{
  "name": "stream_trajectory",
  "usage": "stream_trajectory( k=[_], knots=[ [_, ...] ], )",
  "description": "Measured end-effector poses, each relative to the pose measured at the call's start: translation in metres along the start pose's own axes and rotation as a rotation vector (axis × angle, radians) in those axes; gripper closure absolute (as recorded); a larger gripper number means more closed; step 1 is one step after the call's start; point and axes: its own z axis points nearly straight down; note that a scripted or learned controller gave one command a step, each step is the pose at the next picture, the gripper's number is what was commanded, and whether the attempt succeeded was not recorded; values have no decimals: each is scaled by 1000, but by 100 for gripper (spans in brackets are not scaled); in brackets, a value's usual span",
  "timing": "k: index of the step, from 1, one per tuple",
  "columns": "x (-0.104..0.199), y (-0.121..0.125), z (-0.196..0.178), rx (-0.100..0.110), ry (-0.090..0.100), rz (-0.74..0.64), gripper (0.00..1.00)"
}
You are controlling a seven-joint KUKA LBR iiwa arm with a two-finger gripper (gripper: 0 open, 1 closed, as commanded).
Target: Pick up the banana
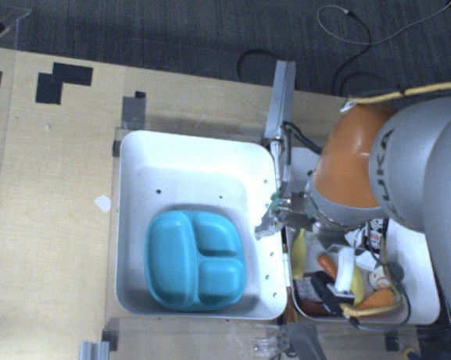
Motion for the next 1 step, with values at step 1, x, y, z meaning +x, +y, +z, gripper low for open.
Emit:
stream_trajectory(
  k=[1],
  knots=[
    [0, 0, 0, 0, 0, 0, 0]
  ],
)
